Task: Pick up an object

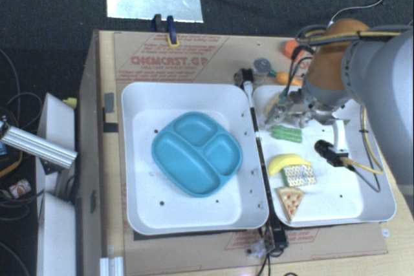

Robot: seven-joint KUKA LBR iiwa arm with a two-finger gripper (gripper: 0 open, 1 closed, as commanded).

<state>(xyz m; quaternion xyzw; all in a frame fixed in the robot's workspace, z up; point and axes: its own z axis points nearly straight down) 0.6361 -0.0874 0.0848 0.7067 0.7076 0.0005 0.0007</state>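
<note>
Camera view: the hand point(289, 112) is seen low in the right bin point(372, 200), at its upper left, just above a green object point(286, 134). Whether the hand is open or closed cannot be told; nothing is seen held. A banana point(284, 162), a patterned item point(299, 175) and a pizza slice point(290, 201) lie nearer the front of that bin. A blue divided plate point(196, 152) sits in the left bin point(145, 207). The step is judged as approach, before grasp. Next, a descent onto the green object and a closing would be called for.
</note>
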